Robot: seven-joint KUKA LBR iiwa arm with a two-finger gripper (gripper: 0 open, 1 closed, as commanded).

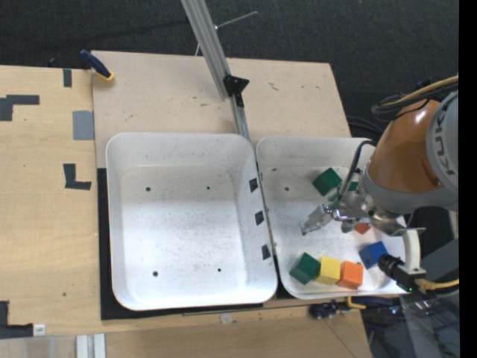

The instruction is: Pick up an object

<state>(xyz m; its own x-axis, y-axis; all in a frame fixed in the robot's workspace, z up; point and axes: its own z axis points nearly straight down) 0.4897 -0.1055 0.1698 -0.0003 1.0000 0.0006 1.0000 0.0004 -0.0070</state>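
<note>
While pincer (317,220) hovers, blocks' (328,270) row runs left-right.

Leaving open floor across the left bin (186,222) and the right bin's (287,155) upper left corner. Crowding its lower edge: green cube (304,268), yellow cube (329,269) and orange cube (350,274) touching in a row, blue cube (371,253) just beside. Standing apart higher up, a tilted dark green block (326,180).

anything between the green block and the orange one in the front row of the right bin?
Yes: the yellow block sits between the green block and the orange block, seen in the camera view.
</note>
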